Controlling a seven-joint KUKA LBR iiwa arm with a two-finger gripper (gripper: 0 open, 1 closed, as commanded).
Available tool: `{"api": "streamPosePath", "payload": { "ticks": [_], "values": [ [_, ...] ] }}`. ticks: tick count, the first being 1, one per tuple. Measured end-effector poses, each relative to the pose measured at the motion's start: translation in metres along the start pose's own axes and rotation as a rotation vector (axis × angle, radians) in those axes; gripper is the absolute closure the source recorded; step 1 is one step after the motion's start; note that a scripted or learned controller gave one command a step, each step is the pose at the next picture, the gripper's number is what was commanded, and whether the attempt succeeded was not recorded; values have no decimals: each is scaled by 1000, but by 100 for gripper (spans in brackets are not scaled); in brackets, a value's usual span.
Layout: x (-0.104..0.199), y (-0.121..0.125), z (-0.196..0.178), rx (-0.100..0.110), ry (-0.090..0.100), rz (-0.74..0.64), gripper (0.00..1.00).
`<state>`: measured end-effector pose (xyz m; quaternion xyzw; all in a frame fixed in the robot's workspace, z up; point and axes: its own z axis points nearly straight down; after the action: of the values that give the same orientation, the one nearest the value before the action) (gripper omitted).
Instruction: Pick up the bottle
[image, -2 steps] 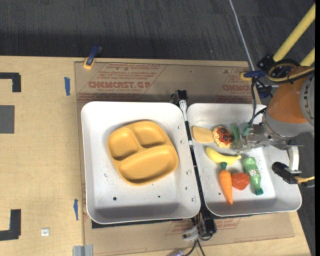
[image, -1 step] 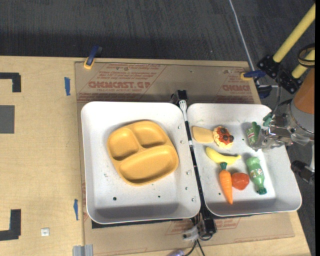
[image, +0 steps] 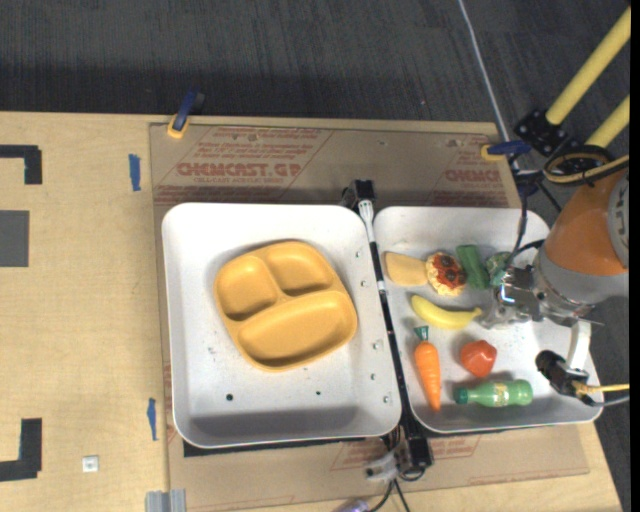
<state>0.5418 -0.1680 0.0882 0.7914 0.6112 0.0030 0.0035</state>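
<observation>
The bottle (image: 495, 394) is green with a pale lime middle. It lies on its side near the front edge of the right bin (image: 520, 222). My gripper (image: 510, 298) hangs over the middle of that bin, below the orange wrist band. It is just right of the banana's tip and a short way behind the bottle, apart from it. The wrist body hides what is under it.
The right bin also holds a banana (image: 445, 314), a carrot (image: 428, 372), a red pepper (image: 478, 356), a pizza slice (image: 428, 270) and a green item (image: 470, 265). A yellow divided plate (image: 285, 302) sits in the left bin (image: 190, 330). Cables trail at the right.
</observation>
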Motion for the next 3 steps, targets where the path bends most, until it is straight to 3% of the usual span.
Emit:
{"api": "streamPosePath", "payload": {
  "ticks": [1,2,3],
  "values": [
    [-39,24,-65,8,-1,-115,100],
    [-39,24,-64,9,0,-115,0],
    [-39,25,-75,7,-1,-116,100]
  ]
}}
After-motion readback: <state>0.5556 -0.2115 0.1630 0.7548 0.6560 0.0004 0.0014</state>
